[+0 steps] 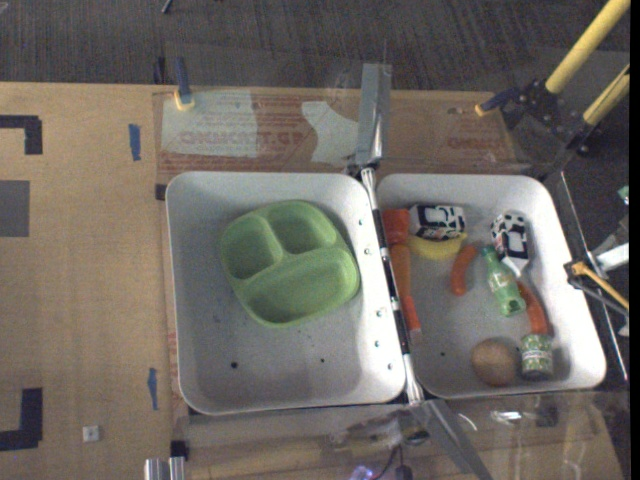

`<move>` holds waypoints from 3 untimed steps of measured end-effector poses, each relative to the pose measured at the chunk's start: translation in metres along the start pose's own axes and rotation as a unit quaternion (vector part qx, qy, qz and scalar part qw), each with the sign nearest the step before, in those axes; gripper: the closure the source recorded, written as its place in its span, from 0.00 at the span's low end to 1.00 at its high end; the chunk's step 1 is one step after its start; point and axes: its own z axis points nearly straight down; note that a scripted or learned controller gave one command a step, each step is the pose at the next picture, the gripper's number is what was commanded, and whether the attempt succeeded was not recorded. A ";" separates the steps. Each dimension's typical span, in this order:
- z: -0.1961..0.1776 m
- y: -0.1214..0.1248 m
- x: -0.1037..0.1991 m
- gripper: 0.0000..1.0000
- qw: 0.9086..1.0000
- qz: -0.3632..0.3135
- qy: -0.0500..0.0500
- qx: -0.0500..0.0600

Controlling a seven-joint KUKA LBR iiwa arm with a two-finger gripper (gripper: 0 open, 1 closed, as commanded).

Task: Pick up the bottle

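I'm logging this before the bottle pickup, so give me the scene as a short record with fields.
left bin: holds a green divided plate
right bin: holds the small things
bottle: green, lying near the middle of the right bin
beside the bottle: black-and-white cow toy above it, orange carrot to its left
front of right bin: brown ball and small jar
bottle status: lying loose in the bin

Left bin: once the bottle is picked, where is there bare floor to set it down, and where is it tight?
Bare floor lies in the left bin in front of the green divided plate and along its left wall. The right bin is crowded: the green bottle sits among carrots, with open floor just at its centre.
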 end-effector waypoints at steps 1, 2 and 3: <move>0.158 -0.035 0.016 0.00 0.999 -0.041 0.003 -0.002; 0.157 -0.059 0.083 0.00 0.999 0.050 0.004 -0.003; 0.157 -0.059 0.164 0.00 0.996 0.085 0.003 -0.002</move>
